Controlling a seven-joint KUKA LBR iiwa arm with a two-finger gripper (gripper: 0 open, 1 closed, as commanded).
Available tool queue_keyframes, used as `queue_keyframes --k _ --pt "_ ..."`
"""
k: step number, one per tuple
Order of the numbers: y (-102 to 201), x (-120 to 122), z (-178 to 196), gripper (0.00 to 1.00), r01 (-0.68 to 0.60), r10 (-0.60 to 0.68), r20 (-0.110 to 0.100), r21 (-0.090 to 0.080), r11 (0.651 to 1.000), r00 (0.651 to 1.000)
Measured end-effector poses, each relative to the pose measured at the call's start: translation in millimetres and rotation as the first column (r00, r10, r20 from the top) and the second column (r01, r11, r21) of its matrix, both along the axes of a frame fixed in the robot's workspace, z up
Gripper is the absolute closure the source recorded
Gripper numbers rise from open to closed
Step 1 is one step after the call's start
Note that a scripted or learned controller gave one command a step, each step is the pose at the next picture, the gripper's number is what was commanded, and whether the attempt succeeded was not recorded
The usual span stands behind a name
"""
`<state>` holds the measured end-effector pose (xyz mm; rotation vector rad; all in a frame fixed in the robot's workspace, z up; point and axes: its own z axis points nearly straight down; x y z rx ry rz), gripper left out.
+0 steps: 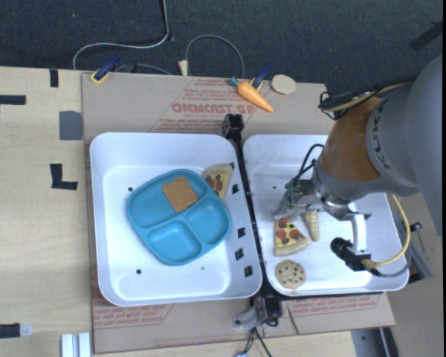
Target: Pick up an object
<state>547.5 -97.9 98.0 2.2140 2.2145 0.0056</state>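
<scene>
Overhead view of two white bins. The gripper point(297, 203) is lowered into the right bin point(271, 158), its tip just above the upper edge of a toy pizza slice point(288, 236); whether it is released, clenched or grasping anything cannot be told from this angle. Immediately right of the tip stands a pale wedge-shaped piece point(311, 224), touching or nearly touching the pizza slice. Below both, toward the near rim, lies a chocolate-chip cookie point(291, 274), apart from the slice. The grey arm with its orange band point(349, 151) overhangs the right half of this bin, hiding the floor there, and a yellow cable point(390, 257) loops beside the wrist.

Left of the gripper, across the black divider point(241, 192), the left bin point(111, 274) holds a blue compartment plate point(180, 236) carrying a brown toast-like square point(181, 194); a second pizza slice point(218, 178) rests at the plate's upper right. Beyond the bins, on the cardboard point(149, 110), lie a toy carrot point(254, 97) and a pale round disc point(284, 85).
</scene>
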Motion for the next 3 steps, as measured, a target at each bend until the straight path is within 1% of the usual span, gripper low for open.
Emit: queue_keyframes --k 1,2,3 --pt "0.0 -0.5 -1.1 0.00 0.000 0.000 -0.001 0.000 1.000 1.000" --pt "-9.7 94.0 -12.3 0.00 -0.003 0.003 -0.005 0.003 1.000 1.000" --pt "-68.3 122.8 -11.3 0.00 0.001 -0.001 -0.004 0.003 1.000 1.000"
